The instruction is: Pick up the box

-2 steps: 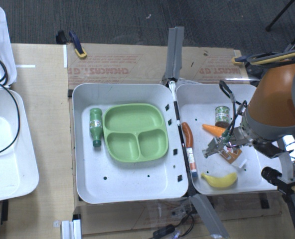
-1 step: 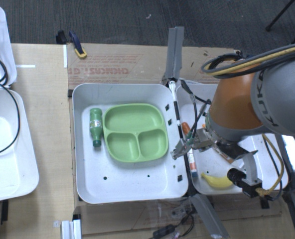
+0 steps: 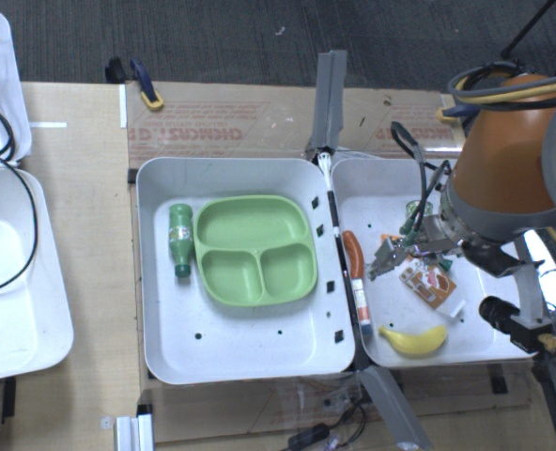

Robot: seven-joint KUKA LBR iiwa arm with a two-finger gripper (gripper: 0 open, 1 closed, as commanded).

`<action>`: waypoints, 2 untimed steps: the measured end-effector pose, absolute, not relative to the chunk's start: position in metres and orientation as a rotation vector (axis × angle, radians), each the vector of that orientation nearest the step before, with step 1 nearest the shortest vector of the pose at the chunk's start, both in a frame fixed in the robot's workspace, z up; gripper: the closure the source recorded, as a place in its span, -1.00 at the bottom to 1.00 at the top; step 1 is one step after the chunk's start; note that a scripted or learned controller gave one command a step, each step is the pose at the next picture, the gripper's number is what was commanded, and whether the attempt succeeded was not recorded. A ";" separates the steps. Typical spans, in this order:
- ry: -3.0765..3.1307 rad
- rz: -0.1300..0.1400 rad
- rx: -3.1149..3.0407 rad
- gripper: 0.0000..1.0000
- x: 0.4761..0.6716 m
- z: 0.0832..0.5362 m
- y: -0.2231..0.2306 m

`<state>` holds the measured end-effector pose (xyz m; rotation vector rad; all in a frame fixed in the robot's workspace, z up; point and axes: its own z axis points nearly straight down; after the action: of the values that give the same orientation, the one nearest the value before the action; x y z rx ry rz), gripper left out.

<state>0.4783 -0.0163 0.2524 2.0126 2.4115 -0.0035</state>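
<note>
**Approach to the box, right bin**

Box [image 3: 427, 283] flat in right bin [image 3: 377, 181], between pen [image 3: 354, 271] and bin's far side, above banana [image 3: 413, 340]. Pincer [image 3: 397, 249] just beside box; finger state impossible to tell. Best centred over box, clear of pen, before closing.

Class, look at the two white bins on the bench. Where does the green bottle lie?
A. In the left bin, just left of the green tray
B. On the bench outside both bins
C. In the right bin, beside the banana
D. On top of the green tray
A: the green bottle lies on the floor of the left bin, beside the left edge of the green tray, while the banana lies in the right bin.
</note>
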 end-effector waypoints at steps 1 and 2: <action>2.436 -0.005 1.987 -1.00 0.477 0.193 -0.059; 2.457 0.012 1.934 -1.00 0.482 0.112 -0.103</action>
<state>0.4824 -0.1033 0.1122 1.9342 2.4568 0.0125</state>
